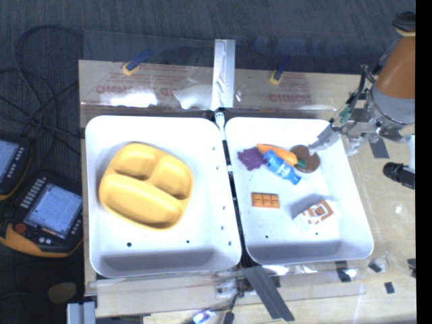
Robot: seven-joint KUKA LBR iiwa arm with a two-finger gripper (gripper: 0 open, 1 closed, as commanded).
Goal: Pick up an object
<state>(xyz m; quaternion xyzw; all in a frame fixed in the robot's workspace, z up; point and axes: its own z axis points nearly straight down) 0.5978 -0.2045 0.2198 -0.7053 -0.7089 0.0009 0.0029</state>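
Nearest us, a small white-and-orange block (314, 214) lies in the right white bin (351, 245). Farther in, the gripper (317, 145) touches a brown disc (307, 160); jaw opening we cannot tell.

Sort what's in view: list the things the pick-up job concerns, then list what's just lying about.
Job:
- gripper
- brown disc
- blue bottle
- orange carrot
- purple piece
- orange waffle block
- white and orange box
- yellow loaf

Lying about:
- handheld controller
- black cables
- yellow clamps
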